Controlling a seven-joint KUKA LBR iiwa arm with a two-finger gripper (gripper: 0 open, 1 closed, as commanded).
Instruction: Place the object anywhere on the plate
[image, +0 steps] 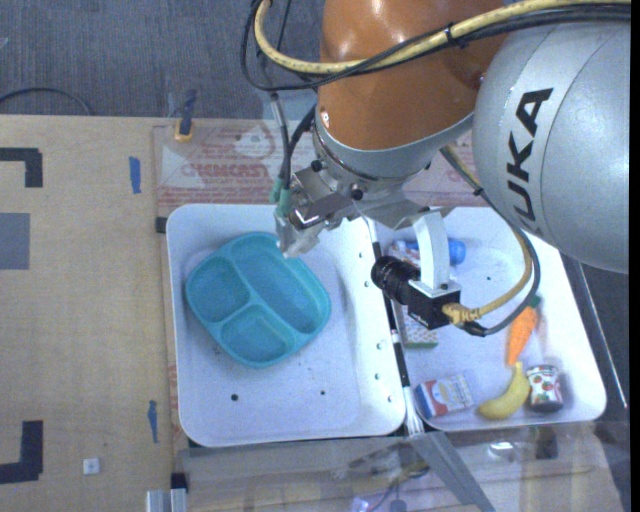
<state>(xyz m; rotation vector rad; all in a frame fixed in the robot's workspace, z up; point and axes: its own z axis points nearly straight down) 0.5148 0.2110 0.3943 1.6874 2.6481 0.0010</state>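
A teal plate (258, 298) with three compartments lies in the left white bin (200, 400), toward its upper left. My gripper (293, 238) hangs over the plate's upper right rim, under the arm's grey and orange wrist. I see no object lying on the plate. The arm hides the bench behind it and part of the right bin.
The right bin (585, 400) holds a carrot (520, 336), a banana (505, 396), a small can (543, 388), a red and white box (446, 394) and a blue and white item (452, 250). A black camera mount with a yellow cable (415, 290) sits over the divide between the bins.
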